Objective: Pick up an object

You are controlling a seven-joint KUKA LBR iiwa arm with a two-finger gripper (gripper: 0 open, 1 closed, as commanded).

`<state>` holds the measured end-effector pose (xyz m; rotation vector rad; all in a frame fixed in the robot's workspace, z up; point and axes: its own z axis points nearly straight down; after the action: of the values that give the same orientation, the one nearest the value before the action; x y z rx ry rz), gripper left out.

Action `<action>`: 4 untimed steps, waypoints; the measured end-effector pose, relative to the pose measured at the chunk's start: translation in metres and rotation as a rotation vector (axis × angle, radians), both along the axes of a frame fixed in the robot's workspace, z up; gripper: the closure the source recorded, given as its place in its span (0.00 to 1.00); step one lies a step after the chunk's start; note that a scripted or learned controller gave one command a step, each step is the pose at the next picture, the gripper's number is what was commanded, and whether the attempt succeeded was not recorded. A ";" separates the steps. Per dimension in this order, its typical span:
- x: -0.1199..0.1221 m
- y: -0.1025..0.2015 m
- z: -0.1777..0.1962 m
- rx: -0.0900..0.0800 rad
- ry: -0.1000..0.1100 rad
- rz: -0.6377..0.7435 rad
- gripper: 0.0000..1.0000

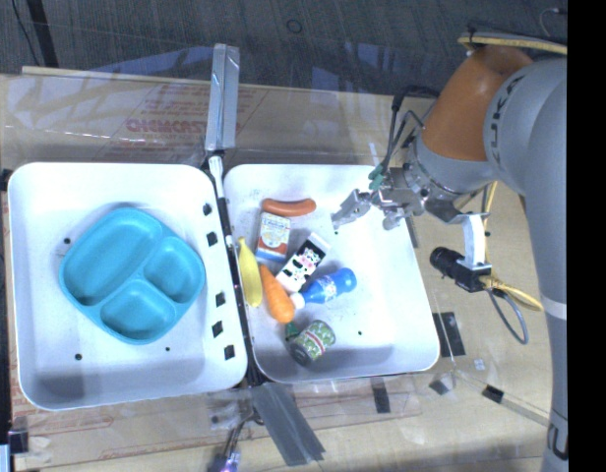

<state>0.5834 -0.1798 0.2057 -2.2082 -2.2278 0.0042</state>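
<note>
The gripper (354,207) hangs over the right bin (406,347) near its upper right part; whether it is wide or closed cannot be told, and nothing shows in its grasp. Below and left of it lie a sausage (287,206), a carrot (276,297), a blue bottle (329,285) and a green can (312,341). The left bin (37,382) holds a blue divided tray (133,273).

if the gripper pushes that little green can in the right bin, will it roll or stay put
Probably rolls: the green can lies tipped on its rounded side. It looks rigid and small, so likely light. The bin's front wall sits just beside it and may stop it.
</note>
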 end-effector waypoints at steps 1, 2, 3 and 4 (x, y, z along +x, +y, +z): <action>-0.010 0.024 -0.088 -0.008 -0.029 0.190 0.00; -0.031 0.054 -0.095 -0.019 -0.048 0.321 0.00; -0.029 0.050 -0.095 -0.012 -0.046 0.343 0.00; -0.025 0.039 -0.096 -0.002 -0.041 0.379 0.00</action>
<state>0.5588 -0.1404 0.1100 -1.7657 -2.6295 -0.0373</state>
